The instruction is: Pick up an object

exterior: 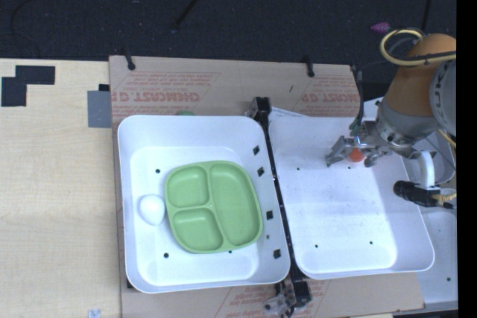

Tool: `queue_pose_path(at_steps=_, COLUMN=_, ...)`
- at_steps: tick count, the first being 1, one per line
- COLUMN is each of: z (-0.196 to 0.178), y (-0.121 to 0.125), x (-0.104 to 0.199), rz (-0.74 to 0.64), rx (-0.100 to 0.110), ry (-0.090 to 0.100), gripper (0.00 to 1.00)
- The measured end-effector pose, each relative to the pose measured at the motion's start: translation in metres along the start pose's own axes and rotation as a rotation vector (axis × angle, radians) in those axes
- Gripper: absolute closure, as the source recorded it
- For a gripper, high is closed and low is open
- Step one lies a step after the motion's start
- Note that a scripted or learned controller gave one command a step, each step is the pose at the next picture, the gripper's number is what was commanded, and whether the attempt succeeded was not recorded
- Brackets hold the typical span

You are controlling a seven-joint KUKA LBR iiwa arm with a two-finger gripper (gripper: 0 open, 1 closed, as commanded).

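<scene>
My gripper [352,158] hovers over the back right part of the right bin [350,234], reaching in from the right. Its fingers are spread apart, so it is open. A small orange-red object [357,155] shows in the gap between them, close to the palm. I cannot tell whether it rests on the bin floor or touches a finger. In the left bin [141,138] lies a green three-compartment plate [212,206]. A small white egg-shaped object [152,208] sits beside the plate's left edge.
A black divider [272,197] with clips runs between the two bins. Both bins rest on a cardboard sheet [223,89]. A pale wooden bench top [52,197] extends to the left.
</scene>
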State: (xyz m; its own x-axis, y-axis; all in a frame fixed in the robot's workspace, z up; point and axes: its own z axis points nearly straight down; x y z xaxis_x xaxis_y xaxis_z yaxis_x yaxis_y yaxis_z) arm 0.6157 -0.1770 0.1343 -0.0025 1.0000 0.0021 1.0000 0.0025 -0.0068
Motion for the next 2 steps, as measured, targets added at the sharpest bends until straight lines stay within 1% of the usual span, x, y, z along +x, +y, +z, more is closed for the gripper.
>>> queue_pose_path(at_steps=1, z=0.050, y=0.000, x=0.001, rz=0.002, rx=-0.001, ry=0.000, gripper=0.00)
queue_pose_path(at_steps=2, z=0.037, y=0.000, x=0.001, rz=0.003, rx=-0.003, ry=-0.002, gripper=1.00)
